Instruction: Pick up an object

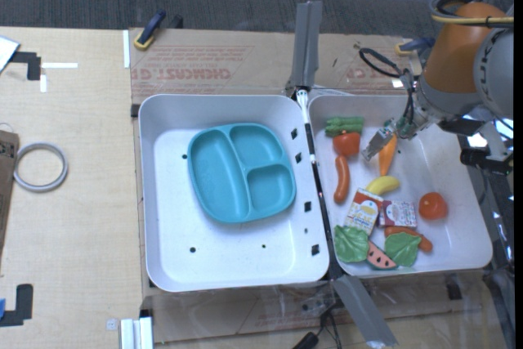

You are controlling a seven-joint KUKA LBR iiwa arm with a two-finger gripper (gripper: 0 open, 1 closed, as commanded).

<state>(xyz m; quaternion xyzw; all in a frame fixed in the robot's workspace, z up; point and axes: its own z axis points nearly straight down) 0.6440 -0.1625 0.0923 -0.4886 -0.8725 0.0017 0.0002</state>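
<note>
From the camera view above the tabletop [73, 257], I have the grey arm with the orange band [458, 45] reaching in over the right white bin [482, 249]. Its hand [386, 145] is down in the upper middle of that bin, right at the long orange carrot-shaped toy [387, 157]. The carrot sits tilted beside something grey and pointed at the hand's tip. From this slant I cannot tell whether the hand is open or closed, or whether the carrot is actually caught in it.

Around it in the same bin lie a red tomato toy with a green leafy top [346, 143], a slim orange-red sausage piece [341, 179], a small yellow banana-like piece [382, 185], two small printed cartons [381, 214], a round red tomato [432, 206], a green leaf piece [351, 245] and a watermelon slice [380, 256]. The left white bin [163, 257] carries a turquoise divided plastic plate [243, 172].

My judgement: the approach looks done and the hand is at the grasp point. A confirmed grip and the lift are not yet shown.
</note>
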